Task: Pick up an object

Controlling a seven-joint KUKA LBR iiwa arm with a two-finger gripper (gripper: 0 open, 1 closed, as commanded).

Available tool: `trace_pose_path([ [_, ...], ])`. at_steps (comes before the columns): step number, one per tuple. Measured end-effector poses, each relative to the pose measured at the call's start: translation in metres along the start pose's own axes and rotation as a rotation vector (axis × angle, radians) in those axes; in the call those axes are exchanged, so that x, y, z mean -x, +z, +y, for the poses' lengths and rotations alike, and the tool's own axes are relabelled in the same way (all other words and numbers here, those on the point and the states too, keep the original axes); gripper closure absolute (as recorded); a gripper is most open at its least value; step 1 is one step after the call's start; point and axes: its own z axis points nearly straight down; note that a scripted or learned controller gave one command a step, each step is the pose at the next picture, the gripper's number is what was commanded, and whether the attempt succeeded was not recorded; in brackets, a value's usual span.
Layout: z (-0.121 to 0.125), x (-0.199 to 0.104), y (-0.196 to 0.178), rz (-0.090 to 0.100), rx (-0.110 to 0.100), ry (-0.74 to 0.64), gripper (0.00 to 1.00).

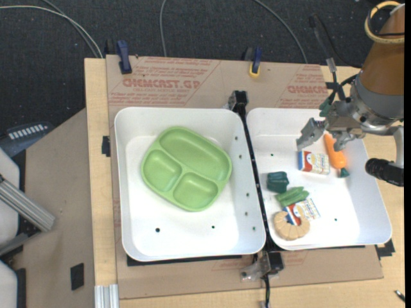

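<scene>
Bench [96,172] of pale board under a brown cardboard sheet [192,76], clamped at the far edge with a blue clamp [122,55] on the left and a blue-and-yellow clamp [255,61] nearer the middle. Left bin [128,230] white and shallow, holding a green divided plate [186,168] with three compartments, lying flat and slightly toward the far-left of the bin floor. Right bin [366,230] touching the left one along a shared black-hinged seam. Near that seam, a dark green block [277,181]; just in front of it a bright green flat piece [293,197], resting against a small striped packet [302,210] that overlaps a round tan cookie [290,226]. Farther back, a small red-and-white carton [314,162] lying flat, and just to its right an orange carrot [336,153], pointing toward the front of the bin. Gripper [329,133] hanging over the far part of the right bin, directly above the carrot's upper end and beside the carton, fingers spread apart, nothing visibly clamped between them. Grey arm with orange band [385,63] entering from the right.
</scene>
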Motion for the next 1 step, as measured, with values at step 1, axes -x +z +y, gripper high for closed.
trace_pose_path([
  [1,0.0634,-0.0328,-0.0279,0.001,0.002,-0.004,0.00],
])
